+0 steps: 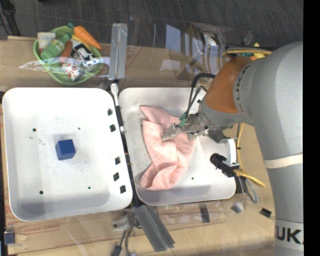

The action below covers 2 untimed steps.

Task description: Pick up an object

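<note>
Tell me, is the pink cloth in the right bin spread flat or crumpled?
Crumpled. The pink cloth lies bunched with folds and ridges in the right bin.

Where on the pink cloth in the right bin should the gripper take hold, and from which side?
Probably the raised fold near the pink cloth's upper middle, coming straight down from above. The cloth lies crumpled flat on the right bin, so only its ridges offer something to pinch. The gripper is already over that fold.

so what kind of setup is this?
Likely a lab bin-picking rig: two white bins on a cardboard-covered bench, a grey arm's tool over a pink cloth, plus a green bowl of toy props.
</note>
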{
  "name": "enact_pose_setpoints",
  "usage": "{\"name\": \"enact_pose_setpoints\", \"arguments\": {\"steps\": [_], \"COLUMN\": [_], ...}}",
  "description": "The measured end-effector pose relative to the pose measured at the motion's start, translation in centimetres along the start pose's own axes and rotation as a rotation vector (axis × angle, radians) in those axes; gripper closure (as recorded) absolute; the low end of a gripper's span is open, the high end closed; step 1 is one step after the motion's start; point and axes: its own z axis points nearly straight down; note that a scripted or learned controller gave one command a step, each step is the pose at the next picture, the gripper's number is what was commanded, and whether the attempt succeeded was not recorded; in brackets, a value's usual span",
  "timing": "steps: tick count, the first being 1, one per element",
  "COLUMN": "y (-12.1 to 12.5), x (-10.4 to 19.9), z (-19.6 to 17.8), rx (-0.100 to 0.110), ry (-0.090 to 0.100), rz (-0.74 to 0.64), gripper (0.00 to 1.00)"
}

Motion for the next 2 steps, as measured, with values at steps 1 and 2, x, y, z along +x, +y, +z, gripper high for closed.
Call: {"name": "enact_pose_setpoints", "arguments": {"steps": [1, 2], "y": [1.9, 2.8], "x": [-2.0, -1.2], "z": [0.0, -6.6], "rx": [0.0, 0.003], "ry": [0.0, 0.001], "rz": [-0.094, 0.108], "gripper": [0.0, 0.0]}}
